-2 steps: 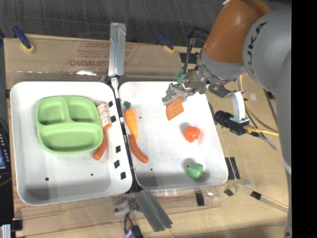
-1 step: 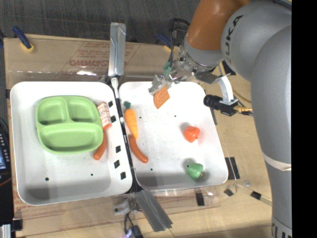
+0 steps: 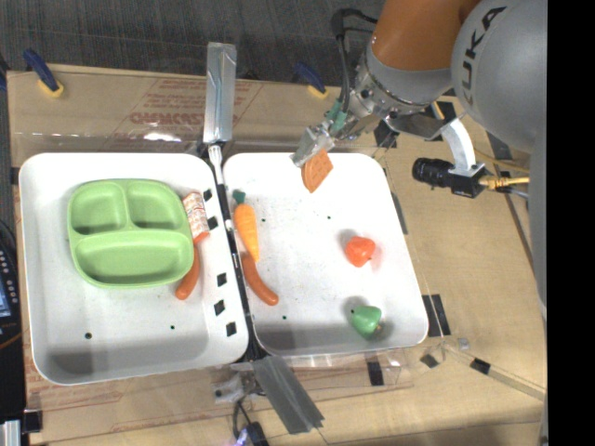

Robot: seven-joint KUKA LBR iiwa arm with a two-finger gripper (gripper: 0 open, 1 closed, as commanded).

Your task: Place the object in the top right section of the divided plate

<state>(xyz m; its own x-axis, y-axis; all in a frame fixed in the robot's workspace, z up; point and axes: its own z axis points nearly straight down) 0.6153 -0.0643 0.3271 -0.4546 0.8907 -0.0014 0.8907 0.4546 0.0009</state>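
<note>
Your gripper [image 3: 314, 149] pinches an orange cracker-like piece [image 3: 317, 171], which hangs over the back edge of the right bin [image 3: 307, 323]. The green divided plate [image 3: 125, 233] lies left of the gripper, across the centre rims; its top right section is the nearest.

My arm [image 3: 493, 35] is grey, with a broad orange band above the wrist. Between my grey metal fingers [image 3: 311, 147] hangs a flat orange cracker-like piece [image 3: 318, 171] with small dark dots. The shallow bin at the right [image 3: 395, 249] is white; in it lie an orange carrot with a green top [image 3: 245, 230], a red-orange round toy [image 3: 360, 250] and a green pepper-shaped toy [image 3: 366, 319]. In the white bin at the left [image 3: 46, 323] sits a light green divided plate [image 3: 125, 232].
</note>
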